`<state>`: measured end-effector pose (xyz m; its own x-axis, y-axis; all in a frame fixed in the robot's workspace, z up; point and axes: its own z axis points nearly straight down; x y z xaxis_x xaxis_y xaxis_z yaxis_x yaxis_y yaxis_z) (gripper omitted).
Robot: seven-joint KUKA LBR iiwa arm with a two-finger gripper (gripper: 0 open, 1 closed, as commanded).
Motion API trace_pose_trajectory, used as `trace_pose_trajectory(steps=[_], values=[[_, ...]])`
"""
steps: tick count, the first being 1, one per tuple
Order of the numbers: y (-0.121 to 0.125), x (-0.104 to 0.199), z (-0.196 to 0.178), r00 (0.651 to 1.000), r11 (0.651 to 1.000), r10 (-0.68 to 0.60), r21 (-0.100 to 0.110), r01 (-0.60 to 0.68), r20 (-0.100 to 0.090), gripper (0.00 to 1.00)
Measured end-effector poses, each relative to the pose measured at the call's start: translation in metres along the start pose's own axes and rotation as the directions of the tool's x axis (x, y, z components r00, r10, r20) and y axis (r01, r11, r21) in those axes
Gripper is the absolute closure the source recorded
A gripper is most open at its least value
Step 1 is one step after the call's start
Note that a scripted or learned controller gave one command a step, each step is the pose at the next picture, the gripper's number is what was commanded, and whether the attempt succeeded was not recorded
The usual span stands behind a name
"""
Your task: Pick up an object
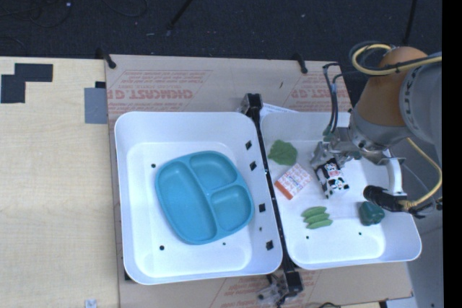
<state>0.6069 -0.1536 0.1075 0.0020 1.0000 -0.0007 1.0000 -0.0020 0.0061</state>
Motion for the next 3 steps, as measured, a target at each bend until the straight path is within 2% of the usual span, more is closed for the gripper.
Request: trace_pose_trajectory(steps=[1, 3], values=[[-0.001, -0.007, -0.044, 1.000, 1.000, 0.003, 0.005, -0.003, 0.000, 1.00], [0.008, 0.009, -0.157, 1.000, 1.000, -0.004, 0.002, 0.004, 0.000, 1.00]])
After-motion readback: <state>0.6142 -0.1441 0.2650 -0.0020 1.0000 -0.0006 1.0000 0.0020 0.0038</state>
